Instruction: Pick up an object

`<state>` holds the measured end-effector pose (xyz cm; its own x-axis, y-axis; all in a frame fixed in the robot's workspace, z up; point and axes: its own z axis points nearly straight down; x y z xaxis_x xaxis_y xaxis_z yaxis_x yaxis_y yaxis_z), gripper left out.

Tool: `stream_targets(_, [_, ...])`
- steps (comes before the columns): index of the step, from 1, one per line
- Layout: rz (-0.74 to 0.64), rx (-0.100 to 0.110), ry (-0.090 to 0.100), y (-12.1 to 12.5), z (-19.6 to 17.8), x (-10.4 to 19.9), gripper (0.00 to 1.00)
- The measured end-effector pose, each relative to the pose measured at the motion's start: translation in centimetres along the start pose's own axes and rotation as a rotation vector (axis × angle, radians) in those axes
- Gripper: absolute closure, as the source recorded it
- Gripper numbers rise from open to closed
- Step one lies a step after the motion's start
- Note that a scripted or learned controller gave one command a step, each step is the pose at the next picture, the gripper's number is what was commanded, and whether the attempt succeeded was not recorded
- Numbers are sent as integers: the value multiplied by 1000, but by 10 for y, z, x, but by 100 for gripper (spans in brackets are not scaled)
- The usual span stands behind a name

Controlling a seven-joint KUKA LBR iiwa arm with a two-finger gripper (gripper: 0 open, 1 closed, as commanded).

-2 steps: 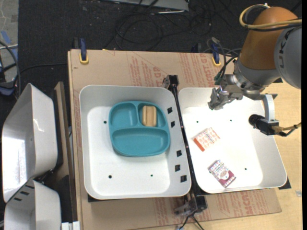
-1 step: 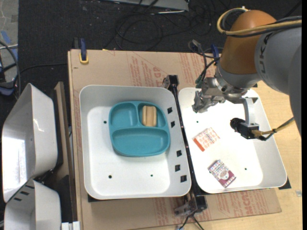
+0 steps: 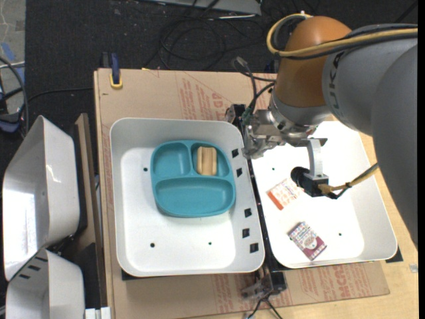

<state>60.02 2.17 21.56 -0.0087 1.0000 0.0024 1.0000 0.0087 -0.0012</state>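
Left of the hand [image 3: 255,142] lies a wooden block [image 3: 206,160] — apart.

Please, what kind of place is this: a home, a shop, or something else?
Probably a robotics lab or test bench. A grey robot arm with an orange band reaches over two shallow white bins on a brown cardboard sheet, and loose black cables lie on the dark floor behind.

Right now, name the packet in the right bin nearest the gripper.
The white and orange packet, closest to the gripper; the purple patterned packet lies farther off, lower in the view.
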Motion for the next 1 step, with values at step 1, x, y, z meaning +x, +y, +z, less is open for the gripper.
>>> stream_targets(1, [0,1,0,-14,6,55,100])
